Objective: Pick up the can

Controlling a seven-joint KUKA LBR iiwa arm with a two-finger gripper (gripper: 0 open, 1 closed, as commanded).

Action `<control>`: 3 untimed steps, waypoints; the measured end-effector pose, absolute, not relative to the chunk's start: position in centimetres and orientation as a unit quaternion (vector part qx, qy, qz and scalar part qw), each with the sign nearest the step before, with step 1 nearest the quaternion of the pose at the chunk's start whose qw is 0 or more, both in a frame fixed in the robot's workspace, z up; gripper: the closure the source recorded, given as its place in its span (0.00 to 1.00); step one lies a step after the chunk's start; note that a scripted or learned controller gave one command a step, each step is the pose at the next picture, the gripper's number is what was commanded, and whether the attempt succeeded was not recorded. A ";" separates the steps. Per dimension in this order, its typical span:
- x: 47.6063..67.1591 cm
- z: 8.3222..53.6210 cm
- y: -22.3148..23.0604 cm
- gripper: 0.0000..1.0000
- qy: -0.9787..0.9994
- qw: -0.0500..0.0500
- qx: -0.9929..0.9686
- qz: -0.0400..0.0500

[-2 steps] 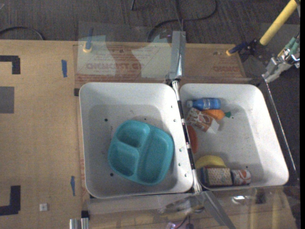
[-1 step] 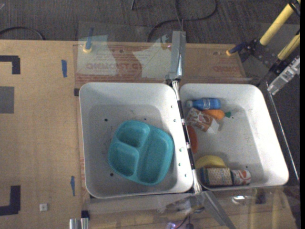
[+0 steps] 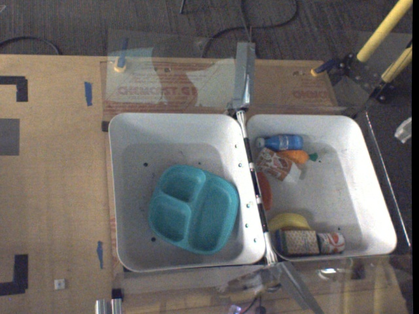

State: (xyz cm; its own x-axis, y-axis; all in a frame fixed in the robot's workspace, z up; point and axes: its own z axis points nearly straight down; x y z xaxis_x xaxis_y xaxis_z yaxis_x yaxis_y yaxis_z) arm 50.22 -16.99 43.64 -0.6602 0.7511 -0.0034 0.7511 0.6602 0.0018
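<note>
Can (image 3: pixel 313 242) lying on its side along the lower wall of the right bin (image 3: pixel 353 195), just below a yellow object (image 3: pixel 289 221). Teal divided plate (image 3: pixel 194 208) occupies the left bin (image 3: pixel 131 142). I cannot tell the gripper's state.

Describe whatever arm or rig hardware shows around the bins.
At the top right, two yellow rods meet a black clamp, with a small blue-and-orange clip beside it. Black cables loop on the grey floor. Whether any belongs to the arm, I cannot tell.
</note>
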 end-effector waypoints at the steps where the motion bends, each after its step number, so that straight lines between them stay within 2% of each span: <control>1: 48.1 42.4 -16.6 1.00 0.977 0.002 0.214 0.000; 2: 48.1 39.7 -19.3 1.00 0.990 0.003 0.138 0.000; 3: 48.2 40.9 -19.4 1.00 0.990 0.008 0.139 -0.001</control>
State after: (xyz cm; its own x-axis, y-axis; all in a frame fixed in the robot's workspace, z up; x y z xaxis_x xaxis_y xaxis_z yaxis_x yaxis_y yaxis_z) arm 48.24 -19.40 40.88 -0.9613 0.2750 -0.0155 0.2750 0.9614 0.0000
